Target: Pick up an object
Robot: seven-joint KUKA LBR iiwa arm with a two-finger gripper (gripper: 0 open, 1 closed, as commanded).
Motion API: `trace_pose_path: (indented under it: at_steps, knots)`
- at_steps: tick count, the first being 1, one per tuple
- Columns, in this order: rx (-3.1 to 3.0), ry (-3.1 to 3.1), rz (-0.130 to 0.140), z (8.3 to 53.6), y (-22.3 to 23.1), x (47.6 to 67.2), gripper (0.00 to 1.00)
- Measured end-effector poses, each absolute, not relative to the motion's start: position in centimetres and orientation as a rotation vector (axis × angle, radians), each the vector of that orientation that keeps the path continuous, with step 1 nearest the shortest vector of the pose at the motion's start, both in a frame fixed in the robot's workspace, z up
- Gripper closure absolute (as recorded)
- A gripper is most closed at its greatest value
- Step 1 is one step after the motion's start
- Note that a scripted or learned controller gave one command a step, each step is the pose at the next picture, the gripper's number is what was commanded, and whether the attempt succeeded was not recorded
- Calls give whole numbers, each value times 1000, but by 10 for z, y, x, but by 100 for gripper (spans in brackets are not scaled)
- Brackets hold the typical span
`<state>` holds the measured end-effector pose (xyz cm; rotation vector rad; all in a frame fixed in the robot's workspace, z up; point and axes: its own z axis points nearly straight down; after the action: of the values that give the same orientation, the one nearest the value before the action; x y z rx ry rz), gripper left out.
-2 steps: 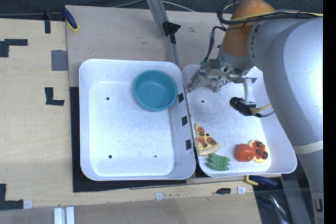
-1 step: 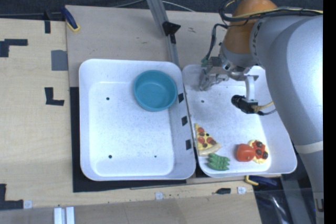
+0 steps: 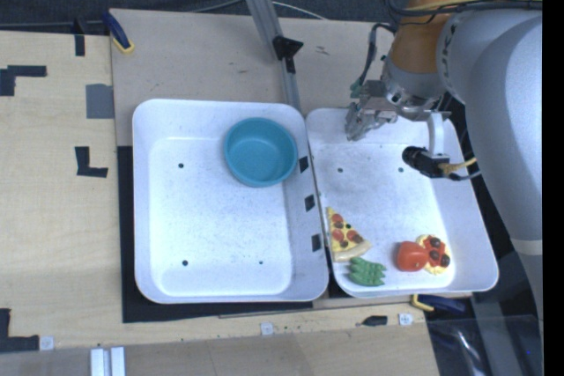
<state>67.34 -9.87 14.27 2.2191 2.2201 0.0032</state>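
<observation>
Pale wooden bench boards [image 3: 53, 189] carry two shallow white bins side by side, with dark tape marks scattered at the left and a grey metal pole [image 3: 260, 4] slanting down to the seam between the bins. Much of the arm [image 3: 502, 101] is cut off at the right edge, and its bulk hides the right bin's far corner. The gripper [image 3: 357, 129] is small and blurred against the white rim, so whether it is parted or closed cannot be told; nothing is visibly held. It hangs over the back left corner of the right bin [image 3: 388, 189], below the orange band [image 3: 432, 22], with the wrist tilted toward the seam. A black cable fitting [image 3: 427, 161] sits beside it. Along the right bin's front edge lie a toy pizza slice [image 3: 344, 235], a green toy vegetable [image 3: 367, 272] and a red-and-yellow toy [image 3: 421, 254] whose shape is hard to read. A blue bowl [image 3: 260, 151] stands upright in the left bin [image 3: 211, 224].
</observation>
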Motion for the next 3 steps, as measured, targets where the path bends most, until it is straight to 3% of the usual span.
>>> trace_pose_path:
  at_steps: [2, 3]
  knots:
    - [2218, 2219, 5, 257, -108, 662, 100]
    - [2218, 2227, 0, 245, -58, 647, 100]
